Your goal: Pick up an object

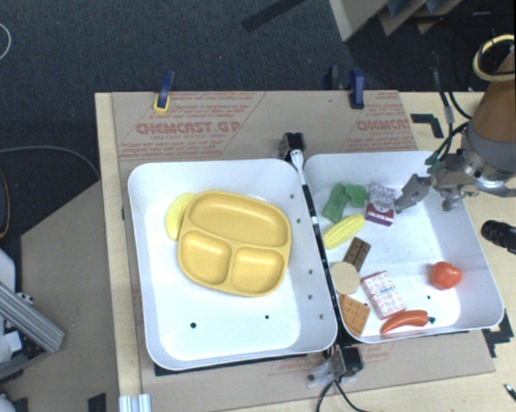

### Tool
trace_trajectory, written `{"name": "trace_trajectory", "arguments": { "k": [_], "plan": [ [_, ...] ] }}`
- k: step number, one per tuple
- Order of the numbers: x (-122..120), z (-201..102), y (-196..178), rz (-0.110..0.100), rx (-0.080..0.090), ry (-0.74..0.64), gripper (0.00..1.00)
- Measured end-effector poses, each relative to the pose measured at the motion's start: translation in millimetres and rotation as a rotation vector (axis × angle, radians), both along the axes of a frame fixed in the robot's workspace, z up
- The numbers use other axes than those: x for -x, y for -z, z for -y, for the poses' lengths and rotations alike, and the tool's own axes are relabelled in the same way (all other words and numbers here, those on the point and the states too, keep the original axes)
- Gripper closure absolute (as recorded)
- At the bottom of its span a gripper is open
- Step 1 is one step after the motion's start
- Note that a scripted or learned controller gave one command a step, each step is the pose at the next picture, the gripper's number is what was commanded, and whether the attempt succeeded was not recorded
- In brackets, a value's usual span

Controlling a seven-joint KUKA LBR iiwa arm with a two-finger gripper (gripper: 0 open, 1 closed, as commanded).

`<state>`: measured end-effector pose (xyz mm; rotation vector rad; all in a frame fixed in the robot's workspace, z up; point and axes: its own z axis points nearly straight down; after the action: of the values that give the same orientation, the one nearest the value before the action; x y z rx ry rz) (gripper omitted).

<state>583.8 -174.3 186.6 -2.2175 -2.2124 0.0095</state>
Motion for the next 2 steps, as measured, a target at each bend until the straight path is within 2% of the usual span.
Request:
{"name": "trace_trajectory", "arguments": {
  "k": [1,2],
  "plan": [
    [-3.0,0.0,-6.1,0.012,0.003,-0.003,0.0],
    [0.6,-4.3,37.4,0.005,0.0,-0.003,0.0]
  ]
}}
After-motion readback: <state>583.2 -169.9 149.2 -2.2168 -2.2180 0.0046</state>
